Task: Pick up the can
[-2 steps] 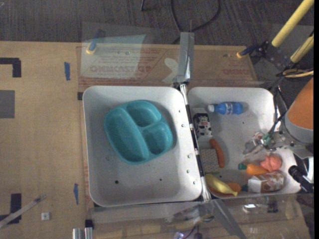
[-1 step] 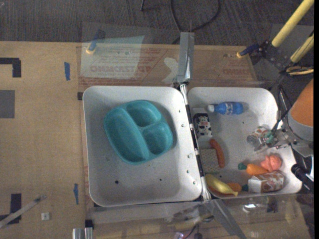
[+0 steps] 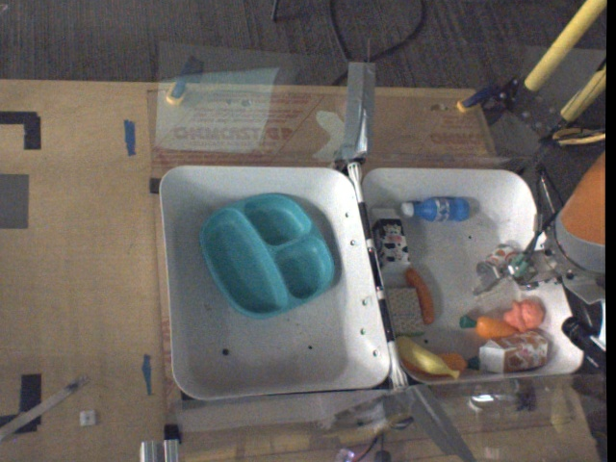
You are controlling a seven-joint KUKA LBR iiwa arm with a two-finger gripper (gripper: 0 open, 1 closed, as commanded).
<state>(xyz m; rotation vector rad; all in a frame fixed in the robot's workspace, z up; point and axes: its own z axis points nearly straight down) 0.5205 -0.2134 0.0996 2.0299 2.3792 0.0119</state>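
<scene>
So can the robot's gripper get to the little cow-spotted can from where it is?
Probably yes. The can lies against the right bin's left wall with open floor on its right side. The gripper sits across that bin, and just the sausage lies nearby.

Teal plate [image 3: 269, 253], black-and-white patterned can [image 3: 390, 242], blue bottle [image 3: 438, 209].

The arm [image 3: 589, 215] came in from the right edge — orange band showing just above the wrist, grey links below it. The tool [image 3: 515, 266] sat low at the right side of the frame, pointing leftward — its metal end too cluttered and small to read clearly.
</scene>
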